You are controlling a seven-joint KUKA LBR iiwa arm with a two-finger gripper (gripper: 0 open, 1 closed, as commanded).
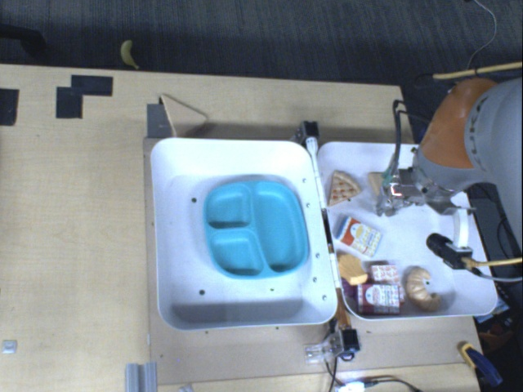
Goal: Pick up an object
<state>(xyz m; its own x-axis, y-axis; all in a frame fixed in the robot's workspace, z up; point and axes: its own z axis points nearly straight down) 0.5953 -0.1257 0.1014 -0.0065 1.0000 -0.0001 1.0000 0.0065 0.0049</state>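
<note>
From above, the hand (391, 203) hangs low in the right bin (482, 300), near its upper rim; I cannot tell its state. Just beside it lies a waffle-like wedge (343, 188), with a small carton (359, 236) below. A blue tray (255, 228) sits in the left bin (176, 243).

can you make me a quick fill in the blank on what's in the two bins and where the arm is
1. The blue tray has ___ compartments.
2. The blue tray lies in the ___ bin of the camera view.
3. The arm's gripper hangs over the ___ bin of that view.
4. The croissant lies near that bin's ___ edge.

Missing words: three; left; right; near (bottom)
</note>
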